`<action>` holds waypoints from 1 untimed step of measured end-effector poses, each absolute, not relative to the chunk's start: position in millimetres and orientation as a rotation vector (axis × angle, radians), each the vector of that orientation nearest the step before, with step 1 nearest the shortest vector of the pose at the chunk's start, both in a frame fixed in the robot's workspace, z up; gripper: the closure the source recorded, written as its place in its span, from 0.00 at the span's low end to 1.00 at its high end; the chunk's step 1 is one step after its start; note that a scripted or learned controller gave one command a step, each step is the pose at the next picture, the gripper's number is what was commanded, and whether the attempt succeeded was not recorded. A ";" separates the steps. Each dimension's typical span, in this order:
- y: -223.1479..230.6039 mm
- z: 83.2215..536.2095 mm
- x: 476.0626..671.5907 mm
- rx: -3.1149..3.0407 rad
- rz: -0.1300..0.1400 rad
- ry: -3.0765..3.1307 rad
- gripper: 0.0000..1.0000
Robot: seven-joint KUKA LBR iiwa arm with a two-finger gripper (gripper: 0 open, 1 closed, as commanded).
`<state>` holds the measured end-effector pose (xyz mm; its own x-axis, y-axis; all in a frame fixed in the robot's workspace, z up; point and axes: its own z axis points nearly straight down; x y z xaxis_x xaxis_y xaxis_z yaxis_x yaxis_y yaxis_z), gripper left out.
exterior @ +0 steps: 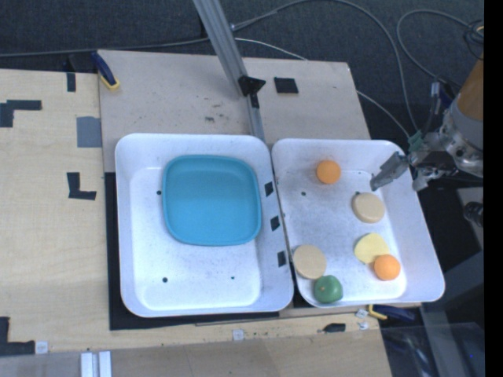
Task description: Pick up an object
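White bins [134,210], claw [402,171] over right bin

I see the wooden worktop [47,210] running across the left of the frame, with dark tape marks [76,184] on it. A metal pole [228,49] slants down from the top centre. Cables [346,22] loop over the dark floor at upper right. A yellow-blue clamp [106,71] sits at upper left.

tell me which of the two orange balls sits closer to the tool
The upper orange ball, near the right bin's far edge, left of the tool. The other orange ball lies near the front, touching a yellow disc.
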<state>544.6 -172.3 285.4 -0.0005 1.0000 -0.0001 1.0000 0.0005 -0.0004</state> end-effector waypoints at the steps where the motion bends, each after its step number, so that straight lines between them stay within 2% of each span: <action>1: -174.5 242.4 541.7 -2.219 0.004 -2.219 0.00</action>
